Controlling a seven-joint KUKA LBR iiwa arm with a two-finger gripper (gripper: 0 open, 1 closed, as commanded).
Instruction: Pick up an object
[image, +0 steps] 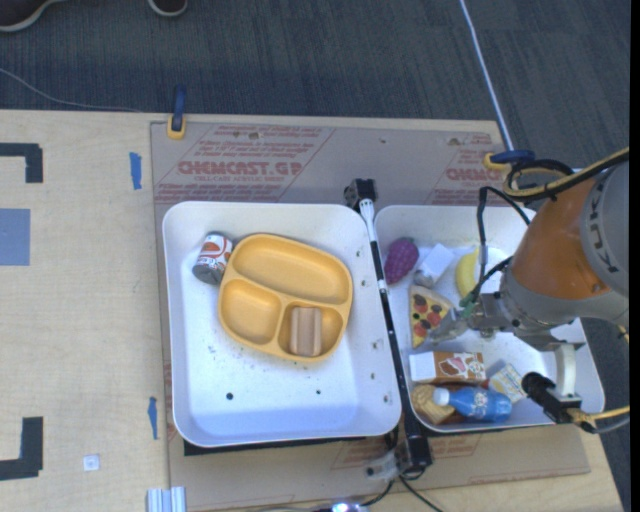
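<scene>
The worktop (80, 300) carries two shallow white bins side by side. The left bin (200, 400) holds a yellow divided tray (270, 275) with a tan block (306, 331) in its lower right compartment, and a crushed can (211, 257) lies touching the tray's upper left edge. The right bin (590, 385) is the crowded one: a purple toy (401, 259) near its upper left, a yellow rounded piece (467, 272) beside it, a pizza-slice toy (429, 313) below, then a small printed box (458, 366) and a blue bottle (480, 404) along the near rim.

The arm (565, 260) reaches over the right bin, and the gripper (468, 318) sits low just beside the pizza-slice toy, near the middle of the clutter. Whether it is wide or narrow I cannot tell; nothing is visibly lifted.

The pick looks not yet done: everything lies on the bin floor, so closing and raising remain. The likeliest target is the pizza-slice toy, lying flat in the right bin's left half, its long axis running roughly from the far side toward the near side, which end is the tip being hard to read.
</scene>
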